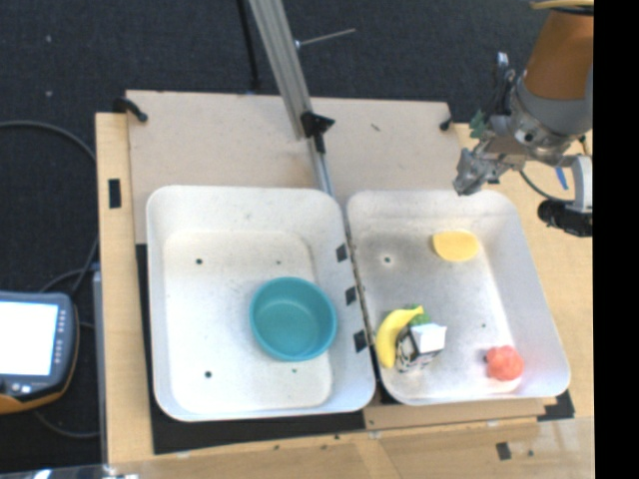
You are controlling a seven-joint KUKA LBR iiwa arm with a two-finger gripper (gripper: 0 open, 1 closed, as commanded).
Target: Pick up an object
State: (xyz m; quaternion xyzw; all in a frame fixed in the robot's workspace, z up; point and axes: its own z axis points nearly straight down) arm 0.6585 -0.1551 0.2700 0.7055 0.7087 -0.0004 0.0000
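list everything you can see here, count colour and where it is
bins: 2, white, side by side on the bench
bowl: 1, teal, in the left bin, toward its near right part
yellow disc: 1, yellow, flat round piece in the right bin, far part
banana: 1, yellow with a green tip, right bin, near left corner
small box: 1, white and grey, touching the banana on its right side
red object: 1, red, right bin, near right corner
metal rail: 1, silver, slanting from the top edge down to between the bins
screen device: 1, orange and grey, left of the bench
arm: 1, grey with orange band, at right
hand: 1, grey, above the far edge of the right bin
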